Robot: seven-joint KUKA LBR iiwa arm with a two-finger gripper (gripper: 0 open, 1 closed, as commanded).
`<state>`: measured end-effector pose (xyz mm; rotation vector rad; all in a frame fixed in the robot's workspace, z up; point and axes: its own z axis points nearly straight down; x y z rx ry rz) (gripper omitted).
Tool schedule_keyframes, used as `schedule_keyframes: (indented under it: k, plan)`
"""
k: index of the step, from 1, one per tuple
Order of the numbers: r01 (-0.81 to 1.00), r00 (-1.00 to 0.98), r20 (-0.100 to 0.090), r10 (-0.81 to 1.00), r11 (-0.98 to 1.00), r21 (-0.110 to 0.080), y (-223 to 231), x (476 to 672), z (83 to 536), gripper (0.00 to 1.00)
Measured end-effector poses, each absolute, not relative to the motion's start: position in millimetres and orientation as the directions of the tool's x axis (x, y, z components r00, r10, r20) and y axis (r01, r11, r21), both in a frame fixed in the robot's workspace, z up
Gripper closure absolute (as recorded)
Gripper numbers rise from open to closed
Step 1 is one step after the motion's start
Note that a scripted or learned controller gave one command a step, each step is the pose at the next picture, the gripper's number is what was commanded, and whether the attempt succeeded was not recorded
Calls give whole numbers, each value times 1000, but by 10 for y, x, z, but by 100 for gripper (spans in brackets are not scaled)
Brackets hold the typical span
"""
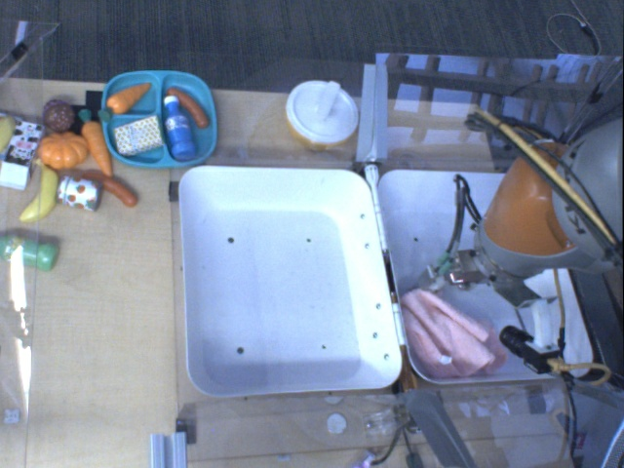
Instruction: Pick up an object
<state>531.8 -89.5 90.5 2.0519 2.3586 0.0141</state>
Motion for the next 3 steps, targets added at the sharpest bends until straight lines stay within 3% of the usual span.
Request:
schedule_keyframes:
  k: [1, 2, 3]
  plan:
    - [993, -121, -1, 993, 121, 5, -930, 5236, 1038, 0]
    - [998, -63, -1, 998, 63, 3, -1313, 5467, 1357, 0]
    - [959, -284, -7, 959, 284, 15, -1095, 5270, 909, 0]
